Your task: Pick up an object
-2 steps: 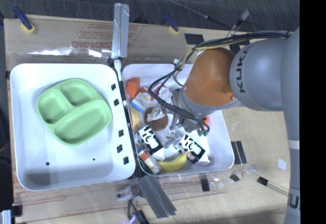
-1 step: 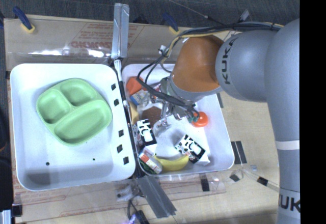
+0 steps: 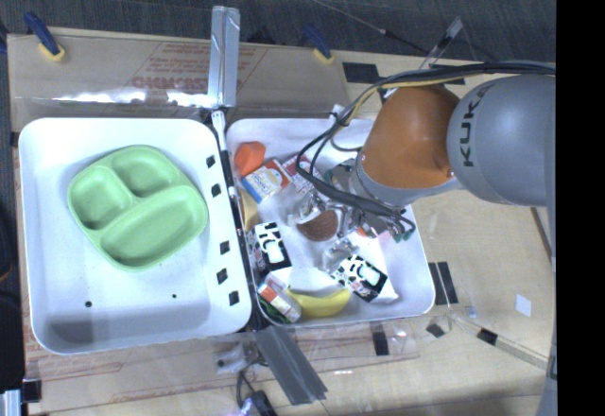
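Mid-descent by the look of it, somewhere in the reach-and-grab step, nothing lifted yet as far as visible. Hanging low over the right bin [image 3: 416,296], with the gripper [image 3: 313,216] down in the middle of the clutter and the big orange band [image 3: 408,140] blocking a good chunk of the bin's upper right. Can't tell whether the pincer is released or clenched from this slanted angle, too much cable and glare around it.

Candidates for the pick, all in that right bin:
- brown round thing [image 3: 322,226] right at the gripper, maybe touching, hard to say
- black-and-white packet [image 3: 271,245] just to its left
- second patterned packet [image 3: 363,279] near the lower right
- banana [image 3: 319,303] along the near wall, beside a small bottle [image 3: 279,298]
- orange item [image 3: 249,157] and a little carton [image 3: 266,181] up by the dividing wall

Over in the left bin [image 3: 57,329], just a green divided plate [image 3: 139,204], well apart from the action.

Next move, guessing: settle squarely on one item, probably the brown one, close firmly, then lift straight up. Crowded pile, so easy to nudge neighbours or come up with nothing.
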`<state>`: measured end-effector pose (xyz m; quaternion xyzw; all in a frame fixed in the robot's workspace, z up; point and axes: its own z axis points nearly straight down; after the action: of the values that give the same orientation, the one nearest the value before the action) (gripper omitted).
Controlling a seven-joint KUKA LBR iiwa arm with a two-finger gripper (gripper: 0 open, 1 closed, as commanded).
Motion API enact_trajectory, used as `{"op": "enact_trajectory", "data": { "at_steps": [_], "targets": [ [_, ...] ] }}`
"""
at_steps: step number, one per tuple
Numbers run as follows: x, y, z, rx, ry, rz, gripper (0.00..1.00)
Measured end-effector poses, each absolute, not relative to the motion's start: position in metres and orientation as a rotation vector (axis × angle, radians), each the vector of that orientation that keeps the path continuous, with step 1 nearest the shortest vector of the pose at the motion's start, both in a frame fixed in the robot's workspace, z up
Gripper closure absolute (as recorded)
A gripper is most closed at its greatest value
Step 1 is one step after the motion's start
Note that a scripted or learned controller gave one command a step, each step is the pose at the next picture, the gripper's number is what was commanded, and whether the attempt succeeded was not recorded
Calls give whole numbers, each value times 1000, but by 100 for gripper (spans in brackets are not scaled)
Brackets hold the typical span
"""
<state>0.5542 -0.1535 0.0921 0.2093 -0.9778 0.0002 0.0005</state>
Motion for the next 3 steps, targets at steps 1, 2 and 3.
{"op": "enact_trajectory", "data": {
  "at_steps": [1, 2, 3],
  "targets": [
    [571, -109, 92, 583, -3090, -1, 0],
    [523, -193, 92, 254, -3131, 0, 0],
    [550, -164, 92, 35, -3144, -1, 0]
  ]
}}
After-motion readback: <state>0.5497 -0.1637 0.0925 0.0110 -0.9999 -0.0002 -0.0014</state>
